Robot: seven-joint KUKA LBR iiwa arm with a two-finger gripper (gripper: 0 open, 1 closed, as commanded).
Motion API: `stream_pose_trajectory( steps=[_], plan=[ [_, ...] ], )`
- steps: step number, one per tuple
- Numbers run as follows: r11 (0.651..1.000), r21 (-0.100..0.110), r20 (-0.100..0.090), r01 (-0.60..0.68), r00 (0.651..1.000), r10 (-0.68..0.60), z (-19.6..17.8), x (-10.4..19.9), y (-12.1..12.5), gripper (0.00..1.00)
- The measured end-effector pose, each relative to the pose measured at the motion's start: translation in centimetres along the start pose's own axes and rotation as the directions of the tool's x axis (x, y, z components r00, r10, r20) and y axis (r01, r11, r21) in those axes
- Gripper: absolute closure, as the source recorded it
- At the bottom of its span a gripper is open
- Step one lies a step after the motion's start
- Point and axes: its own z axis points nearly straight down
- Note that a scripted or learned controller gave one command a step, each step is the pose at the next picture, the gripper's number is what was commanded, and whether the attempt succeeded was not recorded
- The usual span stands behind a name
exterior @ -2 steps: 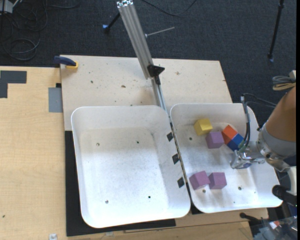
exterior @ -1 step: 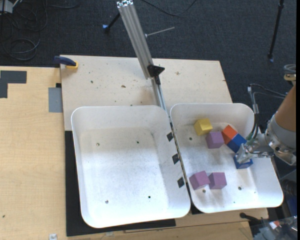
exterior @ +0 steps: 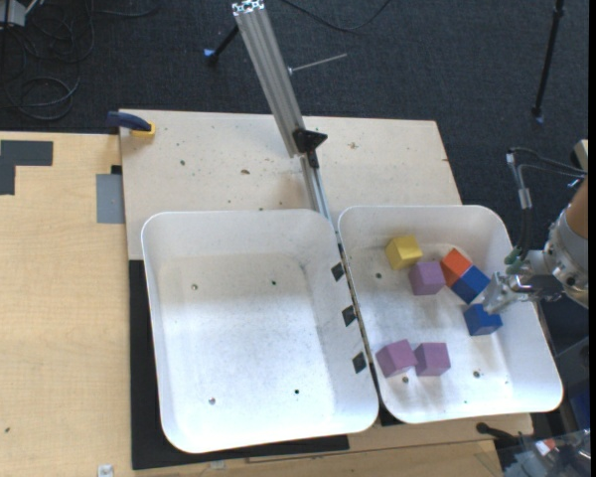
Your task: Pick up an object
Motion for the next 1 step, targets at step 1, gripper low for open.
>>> stream_pose_trajectory(
  steps=[1],
  plan=[
    [1.0,0.008,-0.004,0.003,1.0,-0.003,1.21,5.59,1.58,1.0]
  ],
)
